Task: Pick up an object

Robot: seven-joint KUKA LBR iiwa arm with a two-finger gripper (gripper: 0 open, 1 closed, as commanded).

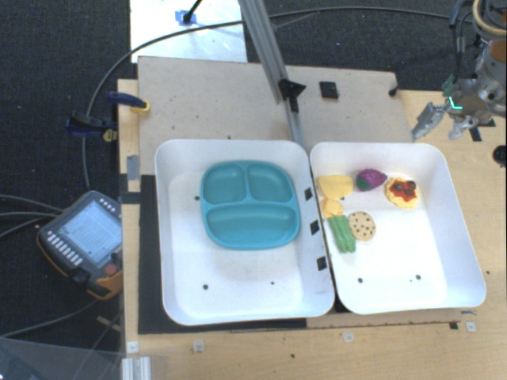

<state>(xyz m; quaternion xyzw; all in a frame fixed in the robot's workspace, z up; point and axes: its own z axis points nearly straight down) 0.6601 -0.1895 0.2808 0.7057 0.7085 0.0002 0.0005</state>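
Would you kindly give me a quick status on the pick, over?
End effector open, hanging beyond the right bin far corner, holding nothing. Toy foods clustered in that bin, untouched. Teal plate in left bin. Nothing blocking.

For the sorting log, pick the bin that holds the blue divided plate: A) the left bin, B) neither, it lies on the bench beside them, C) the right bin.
A: the blue divided plate lies inside the left bin, while the toy foods sit in the right bin.
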